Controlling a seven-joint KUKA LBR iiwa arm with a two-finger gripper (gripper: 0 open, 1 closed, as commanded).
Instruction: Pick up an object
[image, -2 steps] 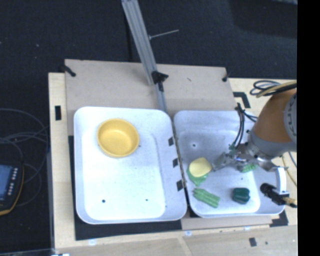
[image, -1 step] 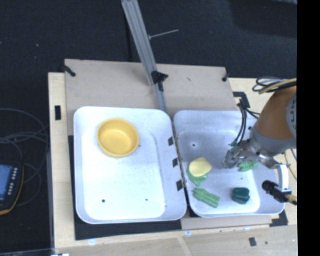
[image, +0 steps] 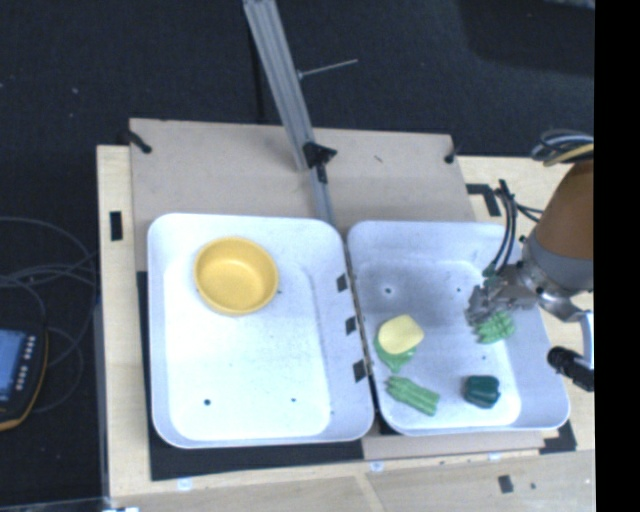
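Green leafy toy under the hand in the right bin

Green leafy toy lies near the right side of the right bin, and my hand sits directly over its upper edge, low in the bin. From this slanted view I cannot tell how the hand is set; the wrist body hides that, and I see nothing lifted clear of the bin floor. The arm reaches in from the right, its orange band above the grey wrist, with dark cables looping over it.

Three other things share the right bin. I see a yellow-and-green rounded toy near the bin's left wall, well apart from the hand. Below it, a ridged green piece lies at a slant near the front left corner. A dark green pepper-like toy sits near the front edge, below the leafy toy and apart from it.

The left bin carries a yellow bowl upright in its back left part. Both bins rest side by side on the desk, touching along their inner walls. A grey metal rail runs down from the top to the gap between the bins. At the far left a handheld pendant with a blue screen lies off the desk, cables trailing from it.
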